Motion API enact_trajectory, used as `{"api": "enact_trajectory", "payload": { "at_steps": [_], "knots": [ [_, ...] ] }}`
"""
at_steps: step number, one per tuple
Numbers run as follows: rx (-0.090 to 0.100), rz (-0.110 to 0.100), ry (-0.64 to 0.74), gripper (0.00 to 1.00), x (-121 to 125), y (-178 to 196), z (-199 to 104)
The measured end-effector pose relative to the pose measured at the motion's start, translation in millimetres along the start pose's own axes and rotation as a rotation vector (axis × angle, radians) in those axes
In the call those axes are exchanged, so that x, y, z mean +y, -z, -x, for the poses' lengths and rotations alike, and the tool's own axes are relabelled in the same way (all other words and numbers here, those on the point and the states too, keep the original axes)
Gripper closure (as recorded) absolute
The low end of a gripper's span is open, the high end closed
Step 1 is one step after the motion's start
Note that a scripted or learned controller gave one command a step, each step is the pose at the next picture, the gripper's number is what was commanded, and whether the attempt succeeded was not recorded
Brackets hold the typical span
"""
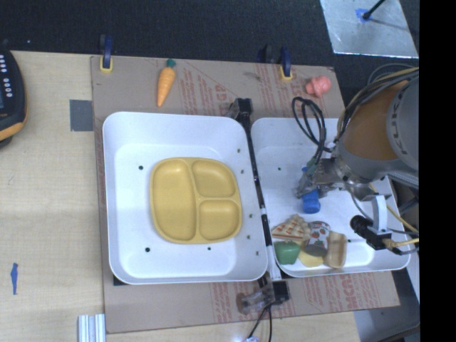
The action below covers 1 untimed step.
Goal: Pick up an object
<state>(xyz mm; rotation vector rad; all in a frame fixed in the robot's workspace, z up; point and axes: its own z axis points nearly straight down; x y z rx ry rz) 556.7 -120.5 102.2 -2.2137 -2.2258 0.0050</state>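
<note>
Blue block (311,204) sits right under tool (312,185), right bin (285,148); can't tell tool state. Approach step, next: close, lift.

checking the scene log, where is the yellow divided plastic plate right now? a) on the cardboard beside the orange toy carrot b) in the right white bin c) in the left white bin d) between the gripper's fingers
c: the yellow divided plastic plate lies flat in the middle of the left white bin, apart from the toy food heaped in the right white bin.
</note>
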Motion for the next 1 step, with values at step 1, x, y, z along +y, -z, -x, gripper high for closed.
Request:
{"api": "enact_trajectory", "payload": {
  "at_steps": [1],
  "knots": [
    [0.004, 0.011, 0.008, 1.0, 21.0, 95.6, -91.8]
  ]
}}
